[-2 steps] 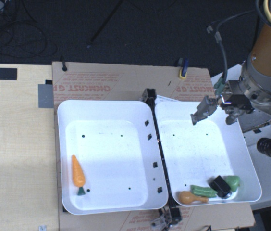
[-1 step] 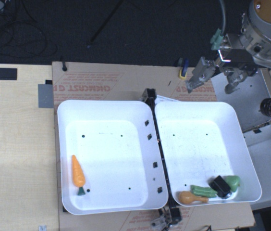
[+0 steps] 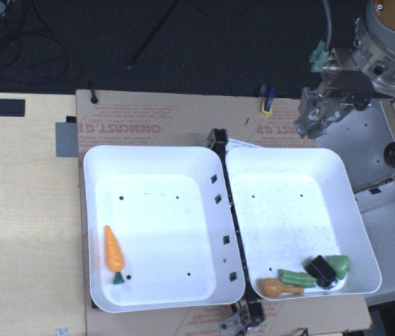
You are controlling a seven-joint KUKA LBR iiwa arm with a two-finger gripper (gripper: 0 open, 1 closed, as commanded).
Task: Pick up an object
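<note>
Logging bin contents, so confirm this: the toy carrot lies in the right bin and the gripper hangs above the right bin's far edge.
Wrong on the bin. The camera view shows the toy carrot in the left bin, by its left wall. The gripper does hang above the right bin at its far edge.

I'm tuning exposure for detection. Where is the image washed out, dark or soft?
Camera view: left bin floor glares near-white; carrot toy stays crisp; the background above the bench is almost black; the claw looks soft and dim.

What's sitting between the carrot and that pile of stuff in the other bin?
In the camera view, no object: just bare white floor of the left bin between the carrot and the pile, then the black divider.
</note>
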